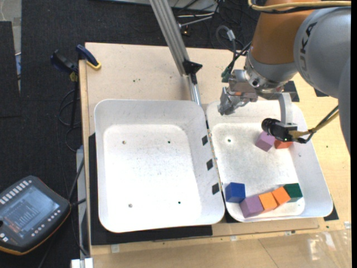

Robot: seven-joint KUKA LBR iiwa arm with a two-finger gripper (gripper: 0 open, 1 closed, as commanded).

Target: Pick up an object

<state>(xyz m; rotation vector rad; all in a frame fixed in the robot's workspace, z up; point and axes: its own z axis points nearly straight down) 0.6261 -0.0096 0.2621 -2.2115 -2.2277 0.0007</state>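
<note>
The right bin point(312, 177) holds several small blocks. A purple block point(265, 141) lies near its far right side, with a red block point(283, 144) touching it on the right. Along the near edge sit a blue cube point(235, 192), a second purple block point(251, 206), an orange block point(268, 200) and a green block point(292, 192) in a row. My gripper point(228, 104) hangs over the far left corner of the right bin, up and to the left of the purple block and well away from the near row.
The left bin point(111, 149) lies beside the right one. A slanted metal rail point(173, 32) runs down to the gap between the bins. A black fitting with a yellow cable point(277, 127) hangs from the arm just above the purple and red blocks. A teach pendant point(28, 211) lies at the lower left.
</note>
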